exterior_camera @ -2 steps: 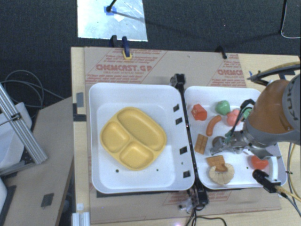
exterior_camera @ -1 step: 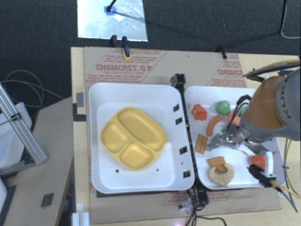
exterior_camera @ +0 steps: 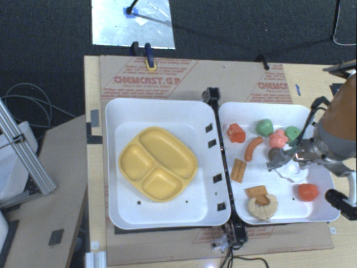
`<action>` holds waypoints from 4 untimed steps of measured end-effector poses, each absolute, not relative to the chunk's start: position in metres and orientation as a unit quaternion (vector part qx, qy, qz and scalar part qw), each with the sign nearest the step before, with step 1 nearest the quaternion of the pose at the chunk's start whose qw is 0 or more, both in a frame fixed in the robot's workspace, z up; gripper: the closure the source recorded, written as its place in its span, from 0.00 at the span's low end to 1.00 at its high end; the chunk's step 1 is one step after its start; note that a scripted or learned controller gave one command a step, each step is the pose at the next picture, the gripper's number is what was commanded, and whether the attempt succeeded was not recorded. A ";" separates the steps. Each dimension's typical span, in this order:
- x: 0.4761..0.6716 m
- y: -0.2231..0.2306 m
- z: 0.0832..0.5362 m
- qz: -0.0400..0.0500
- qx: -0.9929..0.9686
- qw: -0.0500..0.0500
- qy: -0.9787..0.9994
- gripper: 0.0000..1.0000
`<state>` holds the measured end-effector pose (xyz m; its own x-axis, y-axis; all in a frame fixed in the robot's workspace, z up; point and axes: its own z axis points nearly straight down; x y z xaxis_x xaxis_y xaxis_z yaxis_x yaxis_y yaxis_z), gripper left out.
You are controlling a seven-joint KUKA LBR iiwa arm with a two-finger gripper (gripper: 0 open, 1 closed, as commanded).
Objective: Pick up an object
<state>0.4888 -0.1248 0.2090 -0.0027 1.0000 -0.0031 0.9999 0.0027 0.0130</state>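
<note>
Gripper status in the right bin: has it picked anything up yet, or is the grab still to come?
Done: the arm has reached into the right bin. In hand: the gripper sits low among the toy food, beside the pink piece and the orange sausage; whether it holds anything cannot be told. Left: a clear grasp and lift. The red pepper, tomato and yellow divided plate lie untouched.

A big brown cardboard sheet (exterior_camera: 167, 77) with red letters lies under the bins. A blue and yellow clamp (exterior_camera: 149, 57) grips its far edge. Behind it, a shiny silver square (exterior_camera: 133, 14) lies on the dark floor. A white cord (exterior_camera: 25, 96) loops at the left, near a metal frame (exterior_camera: 22, 152).
</note>
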 end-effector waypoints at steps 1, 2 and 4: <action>0.520 -0.153 0.086 0.002 0.707 0.004 0.707 0.00; 0.487 -0.149 0.170 0.002 0.707 0.003 0.707 0.00; 0.496 -0.147 0.080 0.000 0.707 0.001 0.708 0.00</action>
